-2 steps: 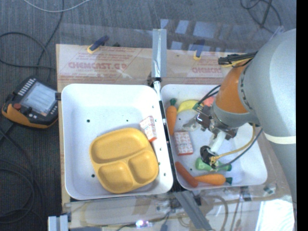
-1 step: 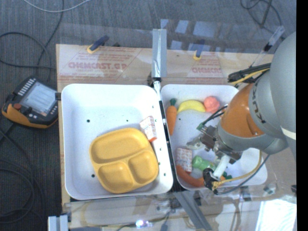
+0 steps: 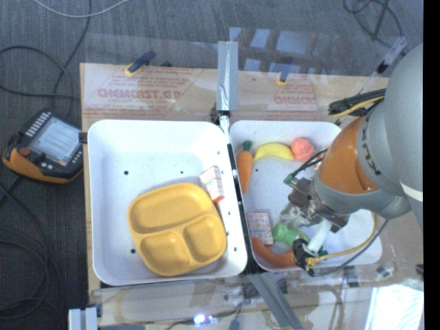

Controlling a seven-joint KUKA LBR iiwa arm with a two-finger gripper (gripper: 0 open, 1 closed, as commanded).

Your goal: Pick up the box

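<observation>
Step in hand: the approach. The grey arm with the orange band (image 3: pixel 344 163) is down inside the right white bin (image 3: pixel 323 130), wrist over its front half. The gripper (image 3: pixel 302 229) sits low near the front wall among a green toy piece (image 3: pixel 284 234) and a long orange-red toy (image 3: pixel 271 253). Can't tell whether it is spread or closed, and nothing reads as held.

Two box candidates:
- small flat pinkish printed carton (image 3: pixel 259 223), lying flat in the right bin near its left wall, just beside the gripper, apparently touching the orange-red toy at its front edge;
- small white-and-red printed carton (image 3: pixel 212 182) in the left white bin (image 3: pixel 110 150), against the right wall, leaning on the back-right edge of the yellow three-compartment plastic tray (image 3: pixel 177 227).

My read: the pinkish one is the target. Next move needs a shift toward the left wall, then a straddle of its short sides. It's thin, so a low pinch; the crowded neighbours risk a wrong grab.
</observation>
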